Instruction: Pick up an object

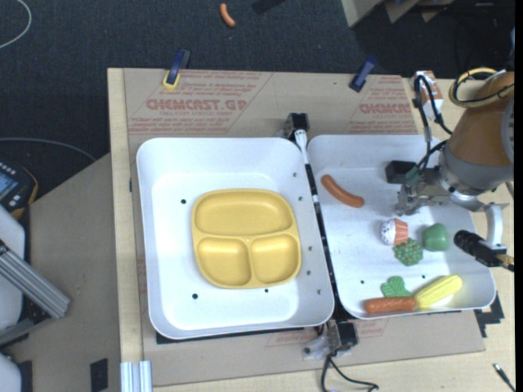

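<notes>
The arm enters from the right of the frame, and its tool (406, 205) hangs low over the right bin (359, 288), in the upper right part of that bin's floor. The small dark metal tip is seen from above and partly masked by the wrist, so I cannot tell how far it is open, and nothing is visibly between its tips.

The candidates all lie in the right bin. A sausage (342, 192) lies alone to the left of the tool, towards the bin's upper left, with bare white floor all round it. Just below the tool sits a small white-and-orange piece (393, 232), close beside a piece of broccoli (409, 253) and a green round piece (435, 237). Along the bottom edge a corn cob (439, 291), a green leafy piece (395, 287) and an orange carrot-like piece (390, 305) crowd together. The left bin (159, 235) holds a yellow divided plate (245, 237).

To do this step well, I judge the white-and-orange piece the nearest target, but its neighbours leave little room; the tool should descend centred on it, with its closing line turned away from the broccoli. The sausage is the safer choice: cross its short axis, go down close to the floor, close, then lift straight up
</notes>
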`<state>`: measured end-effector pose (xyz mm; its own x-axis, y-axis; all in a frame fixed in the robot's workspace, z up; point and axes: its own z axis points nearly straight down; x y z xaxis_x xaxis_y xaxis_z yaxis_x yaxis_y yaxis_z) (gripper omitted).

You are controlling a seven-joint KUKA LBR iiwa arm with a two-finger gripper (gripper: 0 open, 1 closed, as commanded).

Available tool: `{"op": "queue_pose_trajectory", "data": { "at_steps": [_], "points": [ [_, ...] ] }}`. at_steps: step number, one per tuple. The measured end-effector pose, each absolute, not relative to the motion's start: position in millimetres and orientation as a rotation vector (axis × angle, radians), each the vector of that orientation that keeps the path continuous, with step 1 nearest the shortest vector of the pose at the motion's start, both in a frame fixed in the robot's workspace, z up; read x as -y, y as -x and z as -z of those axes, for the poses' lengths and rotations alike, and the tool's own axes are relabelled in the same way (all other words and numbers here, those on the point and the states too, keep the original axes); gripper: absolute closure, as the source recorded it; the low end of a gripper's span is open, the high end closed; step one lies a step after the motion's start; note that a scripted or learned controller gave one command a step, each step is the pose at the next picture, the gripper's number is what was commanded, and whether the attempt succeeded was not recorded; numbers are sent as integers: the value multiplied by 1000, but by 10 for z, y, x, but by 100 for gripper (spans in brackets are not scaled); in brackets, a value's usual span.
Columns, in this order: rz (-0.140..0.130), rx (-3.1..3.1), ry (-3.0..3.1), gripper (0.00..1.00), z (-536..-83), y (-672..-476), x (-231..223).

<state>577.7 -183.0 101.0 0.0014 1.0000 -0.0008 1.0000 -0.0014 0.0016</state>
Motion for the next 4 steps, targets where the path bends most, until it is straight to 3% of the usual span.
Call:
{"op": "queue_pose_trajectory", "data": {
  "at_steps": [2,3,4],
  "points": [
    [-7,-2217,-2213,100,-2269,-5857,1739],
    [-2,-2220,-2218,100,-2250,-5863,1739],
    [-1,-2229,-2219,100,-2198,-5798,1298]
  ]
}}
